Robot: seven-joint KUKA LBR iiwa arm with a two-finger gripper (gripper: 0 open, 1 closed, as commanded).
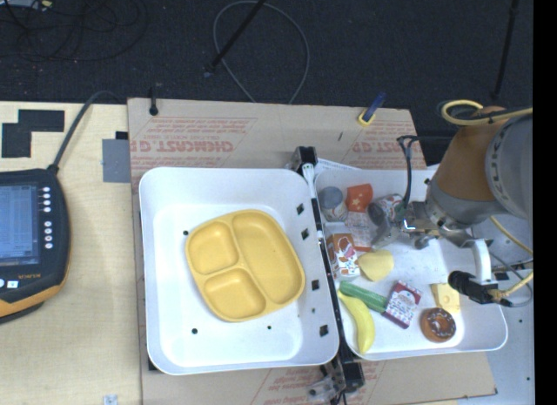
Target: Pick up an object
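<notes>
while the grey arm reaches in over the right bin, its gripper sits low near the middle of that bin's back half. i cannot tell if the gripper is wide or narrow, because it looks like a dark blur, and i cannot tell if it holds anything.

lots of small things lie in the right bin. a red and orange block is near the back edge, and a grey cup sits just beside it, close to the left wall. a small red and white packet lies by the left wall, touching a pale yellow lump. a green stick lies in front of them, and a banana curves along the front left corner. a red carton is near the front middle, with a brown donut beside it by the front edge. a yellow cheese piece is just behind the donut.

the left bin holds a yellow tray with three parts, lying in its middle.

a black and orange screen box rests on the bench's left edge.
</notes>
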